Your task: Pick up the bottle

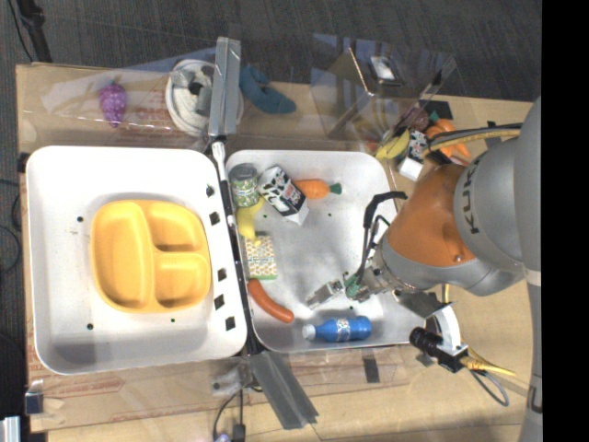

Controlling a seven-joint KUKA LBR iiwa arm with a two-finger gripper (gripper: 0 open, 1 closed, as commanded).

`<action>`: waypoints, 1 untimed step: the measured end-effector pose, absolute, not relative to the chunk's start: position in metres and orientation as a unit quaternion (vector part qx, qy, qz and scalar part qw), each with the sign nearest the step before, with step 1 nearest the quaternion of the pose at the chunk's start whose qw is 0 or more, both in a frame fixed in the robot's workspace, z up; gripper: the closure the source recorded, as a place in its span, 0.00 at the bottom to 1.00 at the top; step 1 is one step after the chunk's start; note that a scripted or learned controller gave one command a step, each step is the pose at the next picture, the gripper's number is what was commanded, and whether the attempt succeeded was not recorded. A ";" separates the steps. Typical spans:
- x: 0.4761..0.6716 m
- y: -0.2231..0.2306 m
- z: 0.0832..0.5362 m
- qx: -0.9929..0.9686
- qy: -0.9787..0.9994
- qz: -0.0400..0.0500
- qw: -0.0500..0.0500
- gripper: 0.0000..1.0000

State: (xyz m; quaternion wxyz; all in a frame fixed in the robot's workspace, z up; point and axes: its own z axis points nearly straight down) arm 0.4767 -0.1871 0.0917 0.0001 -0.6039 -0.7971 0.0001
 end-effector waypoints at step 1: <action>0.478 -0.181 0.092 -0.725 -0.689 0.000 0.000 0.00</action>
